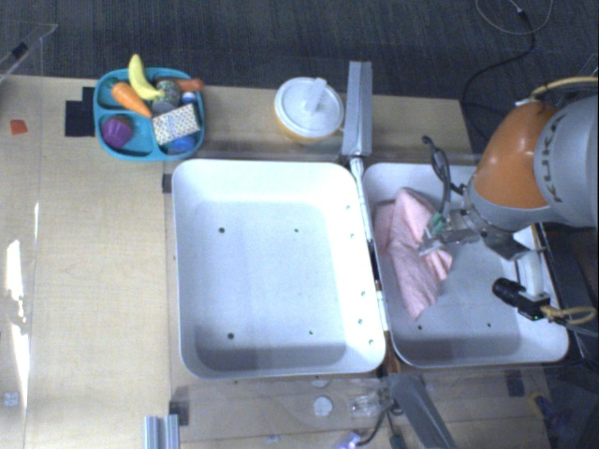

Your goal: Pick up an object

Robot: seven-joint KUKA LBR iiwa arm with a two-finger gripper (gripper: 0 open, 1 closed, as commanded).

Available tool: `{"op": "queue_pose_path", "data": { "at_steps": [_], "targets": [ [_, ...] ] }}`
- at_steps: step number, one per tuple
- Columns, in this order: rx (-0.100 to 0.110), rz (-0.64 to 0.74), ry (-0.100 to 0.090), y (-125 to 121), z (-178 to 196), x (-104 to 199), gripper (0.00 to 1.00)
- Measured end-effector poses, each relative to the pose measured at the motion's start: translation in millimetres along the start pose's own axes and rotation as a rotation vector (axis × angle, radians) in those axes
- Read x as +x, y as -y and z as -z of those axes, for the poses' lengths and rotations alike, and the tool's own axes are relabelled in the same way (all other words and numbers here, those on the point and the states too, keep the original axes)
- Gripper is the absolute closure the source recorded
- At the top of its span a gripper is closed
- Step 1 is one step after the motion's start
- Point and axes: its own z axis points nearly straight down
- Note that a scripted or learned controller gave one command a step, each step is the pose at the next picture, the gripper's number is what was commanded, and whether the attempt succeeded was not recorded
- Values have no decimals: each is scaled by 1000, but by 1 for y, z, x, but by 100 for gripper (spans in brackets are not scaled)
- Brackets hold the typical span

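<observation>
Pincer (pixel 438 235) down in the right bin (pixel 487 340), at the right edge of the pink cloth (pixel 409 251); can't tell how far open or whether it grips. Cloth lies crumpled against the bin's left wall. Left bin (pixel 271 269) just beside it. On the table (pixel 84 279) behind the bins: white lidded bowl (pixel 309 108), blue tray (pixel 150 115) of toy food further left.

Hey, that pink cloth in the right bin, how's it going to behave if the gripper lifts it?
The pink cloth lies crumpled in folds, so it is probably floppy and would drape and hang from the gripper rather than hold shape. It looks thin, likely light for its size. Lying flat in the right bin, it should not roll or tip, though a shallow pinch might slip off.
</observation>
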Motion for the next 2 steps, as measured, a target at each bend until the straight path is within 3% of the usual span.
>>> {"op": "queue_pose_path", "data": {
  "at_steps": [1,2],
  "targets": [
    [7,151,-3,24,-8,-11,100],
    [21,7,-7,-43,80,37,100]
  ]
}}
